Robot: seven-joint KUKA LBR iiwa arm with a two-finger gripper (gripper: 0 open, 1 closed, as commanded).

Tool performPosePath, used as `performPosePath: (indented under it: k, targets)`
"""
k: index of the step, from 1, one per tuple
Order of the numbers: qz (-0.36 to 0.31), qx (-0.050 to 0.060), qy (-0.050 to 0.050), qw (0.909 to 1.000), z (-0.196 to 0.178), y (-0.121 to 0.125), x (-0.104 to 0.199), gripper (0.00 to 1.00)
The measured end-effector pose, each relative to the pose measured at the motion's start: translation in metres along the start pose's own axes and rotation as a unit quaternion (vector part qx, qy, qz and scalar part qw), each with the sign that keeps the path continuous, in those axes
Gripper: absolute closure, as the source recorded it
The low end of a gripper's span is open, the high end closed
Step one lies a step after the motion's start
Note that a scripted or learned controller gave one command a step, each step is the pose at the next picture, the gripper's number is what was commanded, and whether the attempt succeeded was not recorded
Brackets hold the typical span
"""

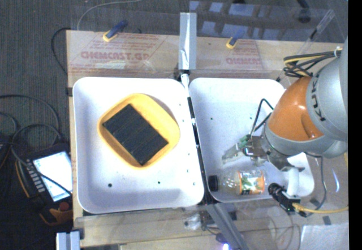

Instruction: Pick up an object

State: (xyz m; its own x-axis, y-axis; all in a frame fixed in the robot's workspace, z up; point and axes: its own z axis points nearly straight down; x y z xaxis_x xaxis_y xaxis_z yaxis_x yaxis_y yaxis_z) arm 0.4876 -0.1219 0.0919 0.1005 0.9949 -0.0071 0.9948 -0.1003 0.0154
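Arm's gripper (240, 150) hangs low in the right bin (226, 102), just above the clear bottle (243, 182) by the front wall, probably lining up a grab; can't tell the fingers' state.

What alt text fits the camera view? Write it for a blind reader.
A grey and orange robot arm reaches over the right white bin, above a clear plastic bottle lying near its front edge. The left bin holds a yellow dish with a dark square pad.
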Motion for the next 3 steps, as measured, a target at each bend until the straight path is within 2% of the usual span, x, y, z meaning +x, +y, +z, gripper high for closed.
performPosePath:
  k: [1, 2, 3]
  targets:
    - [0.149, 0.01, 0.001, 0.9888, -0.022, 0.002, -0.065, 0.0]
    - [-0.042, 0.008, 0.004, 0.9991, -0.054, -0.001, -0.021, 0.0]
    - [-0.103, 0.003, 0.005, 0.9947, 0.001, 0.004, -0.045, 0.0]
